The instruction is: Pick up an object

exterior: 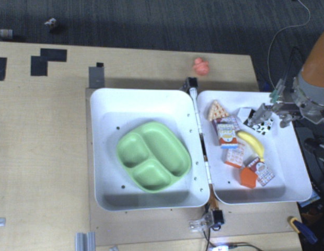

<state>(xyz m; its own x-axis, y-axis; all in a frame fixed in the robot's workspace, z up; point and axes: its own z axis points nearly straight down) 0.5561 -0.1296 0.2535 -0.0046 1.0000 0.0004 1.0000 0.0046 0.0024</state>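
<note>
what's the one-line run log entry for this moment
stage: reach | gripper: over right bin upper right, above black-and-white item | held: nothing seen | green tray: left bin

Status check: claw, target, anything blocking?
Claw low over right bin, at its upper right. Nothing seen held. Black-and-white item directly beneath; banana beside it, crowding.

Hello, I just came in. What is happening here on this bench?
A robot arm reaches in from the right, its gripper above the right bin, near a black-and-white patterned object. The bin also holds a banana and small food packages. The left bin holds a green divided plate.
</note>
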